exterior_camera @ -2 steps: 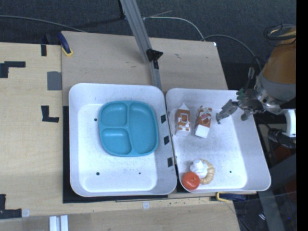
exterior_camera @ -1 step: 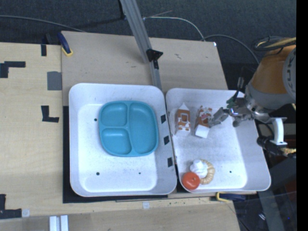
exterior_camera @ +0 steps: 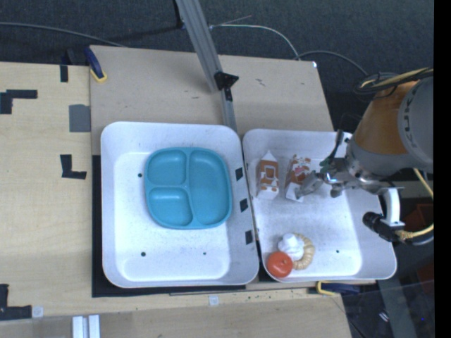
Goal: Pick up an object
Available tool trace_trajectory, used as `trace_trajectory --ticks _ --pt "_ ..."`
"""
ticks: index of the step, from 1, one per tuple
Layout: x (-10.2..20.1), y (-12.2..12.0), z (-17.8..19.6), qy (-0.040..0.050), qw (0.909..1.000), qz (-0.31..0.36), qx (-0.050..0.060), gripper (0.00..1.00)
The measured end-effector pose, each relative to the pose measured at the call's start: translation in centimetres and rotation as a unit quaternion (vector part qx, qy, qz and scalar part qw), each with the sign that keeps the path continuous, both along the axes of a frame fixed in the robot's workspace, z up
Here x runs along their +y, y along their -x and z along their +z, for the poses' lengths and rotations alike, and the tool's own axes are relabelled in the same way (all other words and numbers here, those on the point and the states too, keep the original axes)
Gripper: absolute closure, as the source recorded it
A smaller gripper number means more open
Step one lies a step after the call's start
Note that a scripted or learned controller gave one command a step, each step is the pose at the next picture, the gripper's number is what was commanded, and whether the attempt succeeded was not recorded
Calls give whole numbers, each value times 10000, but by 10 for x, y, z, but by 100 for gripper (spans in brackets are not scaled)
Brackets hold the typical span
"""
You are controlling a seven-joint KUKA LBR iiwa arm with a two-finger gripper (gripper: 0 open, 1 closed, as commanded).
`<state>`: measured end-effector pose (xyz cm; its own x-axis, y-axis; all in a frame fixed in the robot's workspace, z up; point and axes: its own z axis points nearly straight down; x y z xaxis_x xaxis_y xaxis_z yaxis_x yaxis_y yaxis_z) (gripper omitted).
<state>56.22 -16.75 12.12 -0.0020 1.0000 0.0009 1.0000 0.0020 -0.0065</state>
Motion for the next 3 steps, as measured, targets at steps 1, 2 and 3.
trace_trajectory --ticks 1,2,3 --pt "0 -1 13 5 10000 6 -19 100" --pt "2 5 72 13 10000 -3 -55 100" --pt "7 3 115 11 10000 2 -52 100"
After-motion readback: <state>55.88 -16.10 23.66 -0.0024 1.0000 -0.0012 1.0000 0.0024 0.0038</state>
